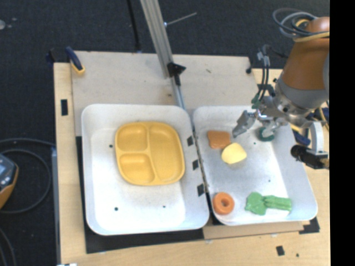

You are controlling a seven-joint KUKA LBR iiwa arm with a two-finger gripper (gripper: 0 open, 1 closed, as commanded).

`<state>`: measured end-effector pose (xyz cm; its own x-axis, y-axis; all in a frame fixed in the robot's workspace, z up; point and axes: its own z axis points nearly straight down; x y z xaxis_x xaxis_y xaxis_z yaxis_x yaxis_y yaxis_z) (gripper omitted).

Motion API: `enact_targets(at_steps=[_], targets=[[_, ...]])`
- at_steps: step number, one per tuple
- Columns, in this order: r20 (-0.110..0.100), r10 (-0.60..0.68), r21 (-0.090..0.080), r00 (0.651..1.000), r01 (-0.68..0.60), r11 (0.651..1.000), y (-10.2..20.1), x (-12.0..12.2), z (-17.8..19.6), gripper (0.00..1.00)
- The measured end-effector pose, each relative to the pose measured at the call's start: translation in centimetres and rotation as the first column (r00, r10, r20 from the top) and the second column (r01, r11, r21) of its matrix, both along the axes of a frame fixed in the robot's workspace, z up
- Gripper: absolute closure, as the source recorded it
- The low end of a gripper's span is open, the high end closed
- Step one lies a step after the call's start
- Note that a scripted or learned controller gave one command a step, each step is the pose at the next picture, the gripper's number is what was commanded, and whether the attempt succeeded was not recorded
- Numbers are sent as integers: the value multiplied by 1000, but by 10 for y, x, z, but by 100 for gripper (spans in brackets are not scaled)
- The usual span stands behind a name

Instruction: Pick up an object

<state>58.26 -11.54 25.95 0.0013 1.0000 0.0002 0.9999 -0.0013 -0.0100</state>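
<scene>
The arm (304, 65) reaches in, its pincer (256, 125) spread open, holding nothing.

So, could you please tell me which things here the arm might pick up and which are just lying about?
Belonging to the job:
- gripper, over the right bin
- brown block
- yellow piece
- orange ring
- green toy

Just lying about:
- yellow divided plate in the left bin
- metal pole
- blue-handled clamp

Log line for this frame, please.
pincer above right bin, empty | nearest: brown block, yellow piece | nothing lifted
</scene>
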Motion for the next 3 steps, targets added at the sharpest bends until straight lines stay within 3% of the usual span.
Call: enact_targets(at_steps=[1, 3], targets=[[11, 3, -1, 1000, -3, 1000, 0, 2, 6, 0], [8, 1, -2, 1000, -1, 1000, 2, 10, -89, 0]])
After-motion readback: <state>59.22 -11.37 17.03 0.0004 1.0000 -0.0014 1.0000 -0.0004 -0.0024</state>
